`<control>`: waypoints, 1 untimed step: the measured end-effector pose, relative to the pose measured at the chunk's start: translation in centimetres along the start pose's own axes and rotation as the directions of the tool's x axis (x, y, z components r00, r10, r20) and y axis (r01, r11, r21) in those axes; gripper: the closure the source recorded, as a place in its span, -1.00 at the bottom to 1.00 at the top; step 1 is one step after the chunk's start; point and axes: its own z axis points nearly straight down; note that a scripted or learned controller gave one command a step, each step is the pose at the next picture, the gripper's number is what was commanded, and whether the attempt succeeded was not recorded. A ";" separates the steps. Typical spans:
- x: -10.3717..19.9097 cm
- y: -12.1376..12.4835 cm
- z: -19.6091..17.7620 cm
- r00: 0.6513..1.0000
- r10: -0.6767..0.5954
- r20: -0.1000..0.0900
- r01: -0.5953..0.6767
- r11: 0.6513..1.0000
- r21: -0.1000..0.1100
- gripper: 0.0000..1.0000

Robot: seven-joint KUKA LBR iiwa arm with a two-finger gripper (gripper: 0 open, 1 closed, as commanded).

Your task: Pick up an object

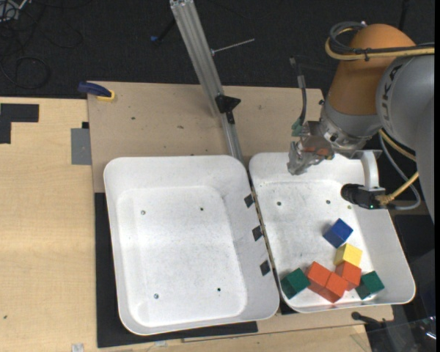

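Claw (305, 158) sat over the right bin's (396, 251) far edge; finger gap too blurred to call, and nothing was visibly held. Blocks clustered at 5 o'clock from it, well apart: blue cube (338, 232), yellow cube (348, 255), orange blocks (330, 279).

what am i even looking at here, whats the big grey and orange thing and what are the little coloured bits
That is a robot arm seen by one camera fixed above a bench. At its tip, a two-finger gripper hangs over the far end of the right bin. I see nothing between its fingers. The coloured bits are toy blocks in that bin's near corner: a blue block, a yellow block, orange blocks and two green blocks. Beside it sits the left bin.
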 end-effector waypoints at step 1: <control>5.3 -0.1 0.7 1.000 -0.001 0.000 0.001 1.000 0.000 1.00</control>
